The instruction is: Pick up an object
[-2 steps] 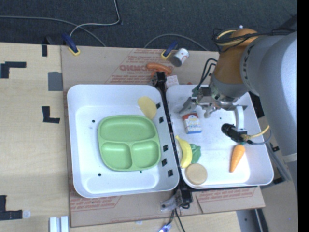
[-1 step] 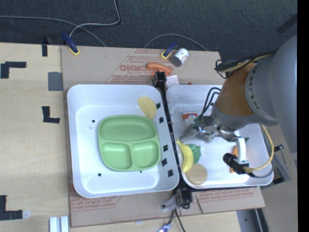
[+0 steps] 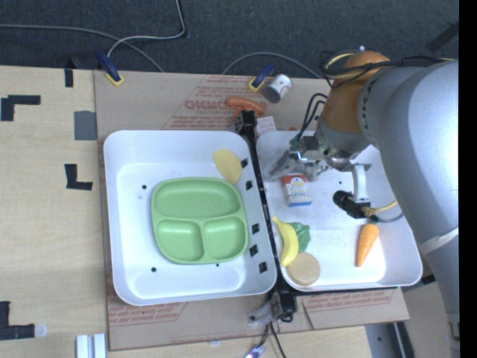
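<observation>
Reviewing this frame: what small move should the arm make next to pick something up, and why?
Probably a short descent straight onto the small white carton with the red top. The gripper sits just above it in the right white bin, nothing shows between its fingers, and the carton stands apart from the orange carrot and yellow banana.

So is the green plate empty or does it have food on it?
Empty. The green plate lies flat in the left bin, and all three of its sections show bare green.
</observation>
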You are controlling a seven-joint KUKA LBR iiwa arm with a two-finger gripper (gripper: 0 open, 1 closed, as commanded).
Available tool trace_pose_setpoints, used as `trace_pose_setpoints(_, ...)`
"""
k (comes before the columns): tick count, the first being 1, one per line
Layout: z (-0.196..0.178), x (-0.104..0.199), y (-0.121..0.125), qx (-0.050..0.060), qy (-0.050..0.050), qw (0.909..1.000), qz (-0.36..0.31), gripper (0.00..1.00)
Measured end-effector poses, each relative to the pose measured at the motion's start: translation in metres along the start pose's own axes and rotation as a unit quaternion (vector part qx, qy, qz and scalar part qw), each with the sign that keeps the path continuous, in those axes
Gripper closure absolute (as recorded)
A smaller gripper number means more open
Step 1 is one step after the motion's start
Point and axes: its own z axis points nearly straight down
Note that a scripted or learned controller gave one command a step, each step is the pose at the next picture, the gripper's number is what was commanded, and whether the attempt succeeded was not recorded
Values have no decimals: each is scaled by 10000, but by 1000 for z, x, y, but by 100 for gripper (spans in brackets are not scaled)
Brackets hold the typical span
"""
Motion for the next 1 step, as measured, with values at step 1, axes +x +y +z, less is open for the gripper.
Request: trace_pose_setpoints(1, -10, 0, 0, 10, -6, 10000, -3, 100)
